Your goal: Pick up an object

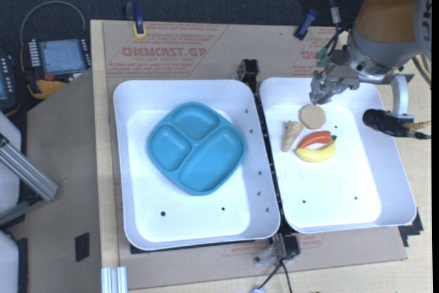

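Item 1, counter (171,51): a tan board with red print carries two shallow white bins side by side, their inner rims close together.

Item 2, left bin (140,216): holds one blue divided plate (197,147) with three compartments. It lies flat near the bin's middle, turned at an angle to the bin walls.

Item 3, right bin (360,195): holds four small things grouped in its far half. A round tan disc (313,116) lies farthest back. A pale cone-shaped piece (291,134) lies just beside it, toward the left bin. An orange-red curved piece (315,139) rests against the upper edge of a yellow banana-shaped piece (317,153); the two are touching. The near half of the bin floor is bare white.

Item 4, arm (391,3): grey with an orange band, reaching in from the right over the far edge of the right bin.

Item 5, jaws: pointed down at the far side of the round tan disc, their tips just beside its rear edge. Whether they are parted or closed cannot be told from this angle, nor whether they touch the disc. All four things appear to lie on the bin floor
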`<state>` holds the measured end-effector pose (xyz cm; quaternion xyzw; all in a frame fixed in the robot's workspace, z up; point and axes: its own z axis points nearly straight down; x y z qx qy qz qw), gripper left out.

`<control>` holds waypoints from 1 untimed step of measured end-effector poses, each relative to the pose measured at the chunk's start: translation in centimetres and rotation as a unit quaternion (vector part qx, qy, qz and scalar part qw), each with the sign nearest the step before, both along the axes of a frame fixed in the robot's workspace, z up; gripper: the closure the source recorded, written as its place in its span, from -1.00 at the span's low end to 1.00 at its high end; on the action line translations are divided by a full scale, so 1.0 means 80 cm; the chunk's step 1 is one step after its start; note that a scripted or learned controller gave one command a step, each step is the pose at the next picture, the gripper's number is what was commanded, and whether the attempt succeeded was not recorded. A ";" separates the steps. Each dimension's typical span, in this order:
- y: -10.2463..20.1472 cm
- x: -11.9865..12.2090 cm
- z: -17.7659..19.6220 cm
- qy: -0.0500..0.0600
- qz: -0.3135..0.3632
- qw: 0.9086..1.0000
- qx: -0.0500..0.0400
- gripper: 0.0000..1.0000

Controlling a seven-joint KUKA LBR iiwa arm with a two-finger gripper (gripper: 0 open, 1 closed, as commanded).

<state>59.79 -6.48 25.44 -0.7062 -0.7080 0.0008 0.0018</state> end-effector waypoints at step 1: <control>0.048 -0.036 -0.022 0.000 0.000 1.000 0.000 1.00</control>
